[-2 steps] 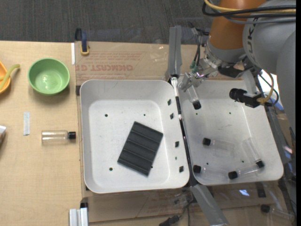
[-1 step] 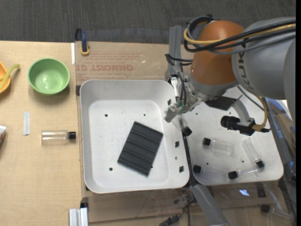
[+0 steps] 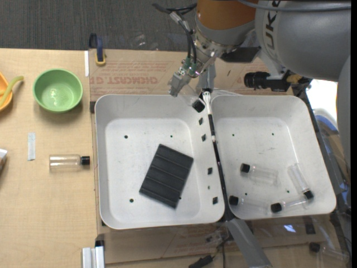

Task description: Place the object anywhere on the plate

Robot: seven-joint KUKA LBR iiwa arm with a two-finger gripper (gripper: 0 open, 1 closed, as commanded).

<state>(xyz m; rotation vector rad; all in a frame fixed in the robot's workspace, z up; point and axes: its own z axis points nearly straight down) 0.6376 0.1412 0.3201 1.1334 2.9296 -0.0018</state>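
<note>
A black ridged rectangular plate [image 3: 166,175] lies flat and slightly turned in the left bin [image 3: 111,205]. Clear vials with black caps lie in the right bin [image 3: 312,127]: one [image 3: 259,173] near its middle, one [image 3: 299,181] toward the right wall, one [image 3: 290,204] along the front wall. My gripper [image 3: 188,80] hangs above the back edge of the bins, near the divider between them, well behind the plate and far from the vials. The arm's orange band [image 3: 223,7] and grey body cover the top right.
On the wooden bench to the left stand a green bowl [image 3: 58,90] and a clear vial with a black cap [image 3: 67,161]. An orange item [image 3: 3,91] pokes in at the left edge. Brown cardboard [image 3: 139,74] lies behind the bins.
</note>
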